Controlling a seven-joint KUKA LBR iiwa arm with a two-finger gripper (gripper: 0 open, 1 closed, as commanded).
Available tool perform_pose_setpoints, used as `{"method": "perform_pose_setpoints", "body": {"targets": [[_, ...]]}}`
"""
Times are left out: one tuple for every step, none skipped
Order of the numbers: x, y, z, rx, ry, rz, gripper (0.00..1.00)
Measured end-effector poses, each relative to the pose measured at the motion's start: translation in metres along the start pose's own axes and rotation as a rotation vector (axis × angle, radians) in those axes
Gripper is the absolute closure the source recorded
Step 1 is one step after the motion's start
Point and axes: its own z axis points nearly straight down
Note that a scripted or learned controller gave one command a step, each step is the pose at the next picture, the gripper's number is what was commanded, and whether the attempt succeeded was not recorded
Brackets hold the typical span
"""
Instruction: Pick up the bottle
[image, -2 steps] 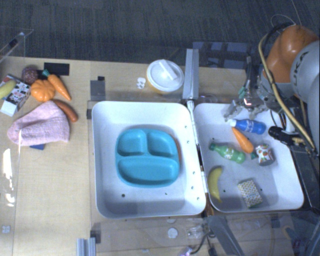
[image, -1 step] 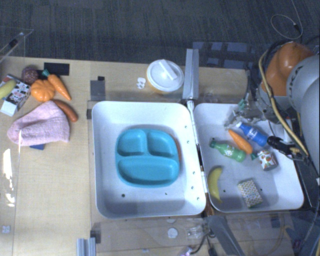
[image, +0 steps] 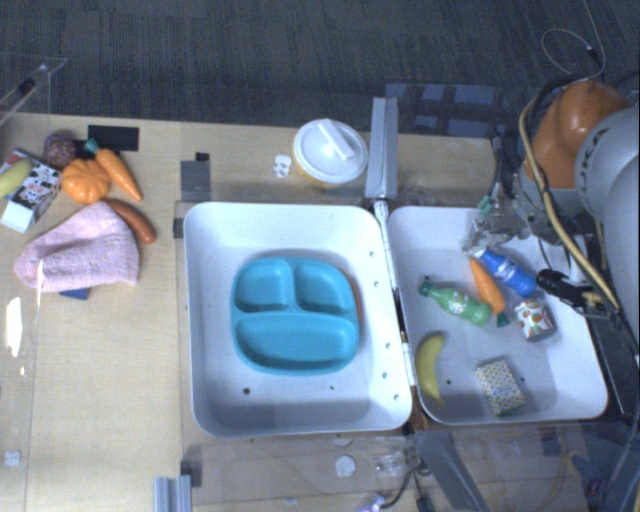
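Your gripper (image: 492, 228) hovers at the right bin's (image: 590, 400) far edge; I cannot tell its state. You're on the approach: the green bottle (image: 455, 303) lies mid-bin, so come nearer and descend.

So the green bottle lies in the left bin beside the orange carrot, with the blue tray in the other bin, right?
Not quite. The camera view shows the green bottle in the right bin, beside the orange carrot; the blue tray sits in the left bin.
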Motion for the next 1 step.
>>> {"method": "perform_pose_setpoints", "body": {"targets": [[-0.0007,-0.0003,-0.0866,-0.002,0.0,0.06,1.0]]}}
